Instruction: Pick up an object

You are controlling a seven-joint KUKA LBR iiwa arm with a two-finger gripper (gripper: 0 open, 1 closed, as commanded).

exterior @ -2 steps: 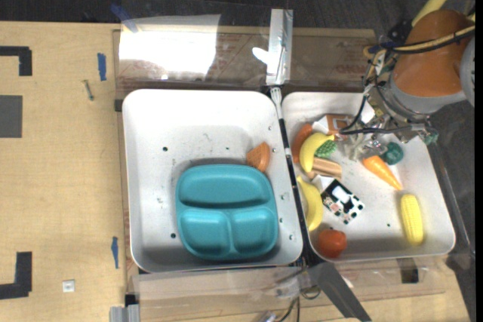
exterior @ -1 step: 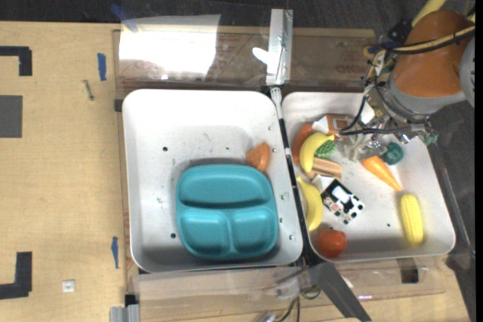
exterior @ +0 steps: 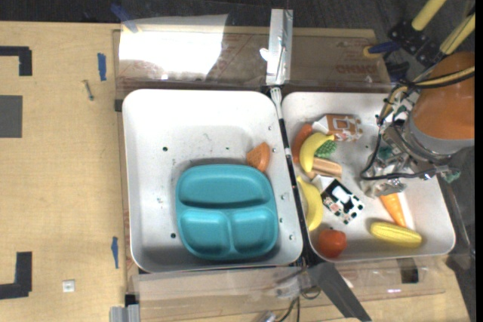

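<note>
The right bin (exterior: 438, 219) holds several toy foods. An orange carrot (exterior: 395, 209) lies near its right side, with a yellow piece (exterior: 395, 234) just in front of it. Further left are a black-and-white cube (exterior: 341, 202), a red tomato (exterior: 330, 240), a long banana (exterior: 311, 204), a yellow-and-green piece (exterior: 314, 151) and a small printed box (exterior: 343, 127). My gripper (exterior: 389, 176) hangs low in the right bin's right half, directly behind the carrot, under the grey wrist and its cables. Nothing is visibly held.
The left bin (exterior: 143, 162) carries a teal divided tray (exterior: 226, 211) and a small orange piece (exterior: 259, 157) by its right wall. The arm's orange band (exterior: 447, 113) looms over the right bin's far right corner. A metal divider (exterior: 279, 49) stands behind the bins.
</note>
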